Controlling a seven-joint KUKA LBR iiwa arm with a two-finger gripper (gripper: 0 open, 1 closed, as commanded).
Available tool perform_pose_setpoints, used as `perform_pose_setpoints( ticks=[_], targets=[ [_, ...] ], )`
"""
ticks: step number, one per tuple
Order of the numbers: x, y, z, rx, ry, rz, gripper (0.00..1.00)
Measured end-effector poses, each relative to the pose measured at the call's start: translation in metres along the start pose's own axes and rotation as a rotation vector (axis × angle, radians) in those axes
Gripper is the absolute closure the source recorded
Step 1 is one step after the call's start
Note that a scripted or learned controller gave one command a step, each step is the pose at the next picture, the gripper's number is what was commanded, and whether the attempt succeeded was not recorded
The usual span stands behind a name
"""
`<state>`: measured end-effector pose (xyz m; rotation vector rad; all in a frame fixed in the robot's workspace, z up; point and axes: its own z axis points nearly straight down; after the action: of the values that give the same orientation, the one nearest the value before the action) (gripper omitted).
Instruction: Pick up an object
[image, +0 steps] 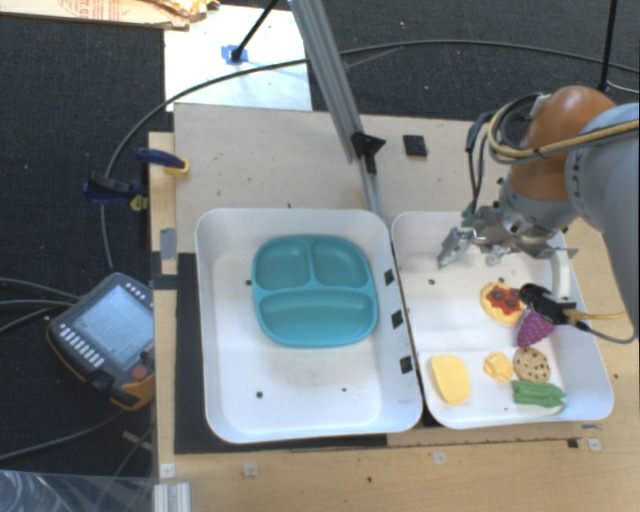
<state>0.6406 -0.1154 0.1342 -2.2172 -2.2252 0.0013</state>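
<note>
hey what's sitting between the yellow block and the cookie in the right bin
In the camera view, a small yellow-orange toy piece lies between the yellow block and the cookie.

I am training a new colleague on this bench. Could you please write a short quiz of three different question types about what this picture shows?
1. True or false: the teal divided plate lies in the left bin.
2. Multiple choice: where do the toy foods, such as the yellow piece and the small pizza, lie?
A. On the teal divided plate
B. In the right bin
C. On the bench outside the bins
3. Fill in: the gripper is above the ____ bin.

Key: 1 true; 2 B; 3 right.
</note>
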Motion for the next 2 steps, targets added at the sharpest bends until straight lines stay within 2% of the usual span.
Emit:
perform_pose_setpoints(
  ticks=[1, 2],
  targets=[
    [0.000, 0.001, 0.050, -0.004, -0.001, 0.002, 0.00],
    [0.007, 0.005, 0.035, -0.014, 0.009, -0.003, 1.00]
  ],
)
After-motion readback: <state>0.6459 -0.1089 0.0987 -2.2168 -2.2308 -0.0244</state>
